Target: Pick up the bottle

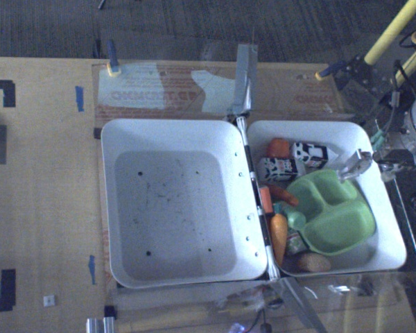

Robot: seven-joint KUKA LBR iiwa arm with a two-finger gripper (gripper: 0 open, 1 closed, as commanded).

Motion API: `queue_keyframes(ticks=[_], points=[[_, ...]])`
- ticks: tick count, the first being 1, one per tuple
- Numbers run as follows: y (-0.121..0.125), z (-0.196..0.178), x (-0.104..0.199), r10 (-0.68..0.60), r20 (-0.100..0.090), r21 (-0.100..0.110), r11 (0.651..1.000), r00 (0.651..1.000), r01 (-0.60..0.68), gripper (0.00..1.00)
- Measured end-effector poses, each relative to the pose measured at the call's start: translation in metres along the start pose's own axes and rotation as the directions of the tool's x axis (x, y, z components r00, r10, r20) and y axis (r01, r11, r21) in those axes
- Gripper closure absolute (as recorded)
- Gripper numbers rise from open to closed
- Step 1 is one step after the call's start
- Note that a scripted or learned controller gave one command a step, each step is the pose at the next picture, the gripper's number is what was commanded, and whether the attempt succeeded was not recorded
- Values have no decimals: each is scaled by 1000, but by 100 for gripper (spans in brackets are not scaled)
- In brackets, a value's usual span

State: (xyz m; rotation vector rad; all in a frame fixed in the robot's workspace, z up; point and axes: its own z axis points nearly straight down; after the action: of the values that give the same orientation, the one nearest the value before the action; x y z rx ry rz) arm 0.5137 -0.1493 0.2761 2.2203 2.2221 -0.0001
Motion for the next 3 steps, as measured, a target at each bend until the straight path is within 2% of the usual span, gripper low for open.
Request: queue_keyframes(ticks=[1, 2, 3], points=[[3, 168, 16, -77, 11, -30, 997, 997, 77, 0], [5, 155, 11, -72, 21, -39, 997, 997, 72, 100], [-33, 20, 29, -152, 0, -1, 988, 988, 152, 100]])
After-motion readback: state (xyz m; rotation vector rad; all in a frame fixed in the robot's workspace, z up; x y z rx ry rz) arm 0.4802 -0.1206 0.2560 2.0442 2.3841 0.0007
